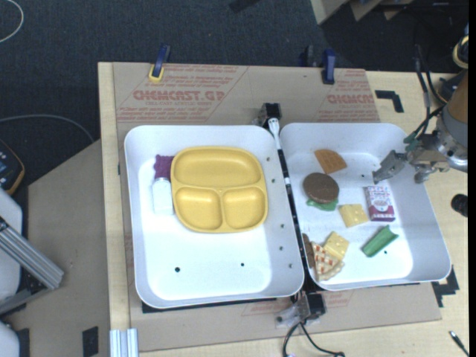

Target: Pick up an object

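The right bin [424, 262] holds several toy foods: a tan bread slice [329, 160], a burger [321, 190], a yellow cheese wedge [353, 214], a red and white carton [380, 202], a green piece [379, 241], and a waffle with a cheese piece [327, 255] at the front left. My gripper [406, 169] hangs over the bin's upper right part, just above and to the right of the carton. Its fingers are spread open with nothing between them, and one grey finger [387, 168] points down-left.
The left bin [208, 274] carries a yellow divided tray [219, 188], with a purple item [163, 166] and a white bottle [161, 196] squeezed along its left side. A black divider clamp [271, 114] sits between the bins. Clamps stand on the board's back edge.
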Available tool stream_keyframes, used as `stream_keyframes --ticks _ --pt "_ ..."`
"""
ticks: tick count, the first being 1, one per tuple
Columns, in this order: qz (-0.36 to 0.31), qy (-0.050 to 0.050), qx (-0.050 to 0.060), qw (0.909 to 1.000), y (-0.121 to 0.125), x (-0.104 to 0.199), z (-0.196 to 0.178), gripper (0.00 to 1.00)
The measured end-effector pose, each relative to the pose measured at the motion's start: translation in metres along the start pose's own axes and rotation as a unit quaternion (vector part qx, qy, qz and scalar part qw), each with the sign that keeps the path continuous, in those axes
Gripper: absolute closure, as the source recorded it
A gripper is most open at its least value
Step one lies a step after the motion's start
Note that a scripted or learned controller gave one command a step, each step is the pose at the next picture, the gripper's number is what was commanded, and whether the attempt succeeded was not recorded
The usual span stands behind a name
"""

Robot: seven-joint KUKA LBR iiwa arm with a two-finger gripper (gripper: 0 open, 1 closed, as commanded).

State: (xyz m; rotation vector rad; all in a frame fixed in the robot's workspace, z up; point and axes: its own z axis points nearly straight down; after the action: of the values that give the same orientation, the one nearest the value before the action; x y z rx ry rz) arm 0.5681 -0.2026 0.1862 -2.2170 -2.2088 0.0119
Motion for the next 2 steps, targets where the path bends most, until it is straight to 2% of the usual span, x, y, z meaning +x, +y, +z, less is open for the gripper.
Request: stream_keyframes --ticks 1,2 --pt "-0.002 -0.002 -0.007 1.0000 0.003 0.000 -0.008 0.00" --pt "-0.002 -0.001 -0.005 1.0000 0.000 -0.006 0.051 0.00"
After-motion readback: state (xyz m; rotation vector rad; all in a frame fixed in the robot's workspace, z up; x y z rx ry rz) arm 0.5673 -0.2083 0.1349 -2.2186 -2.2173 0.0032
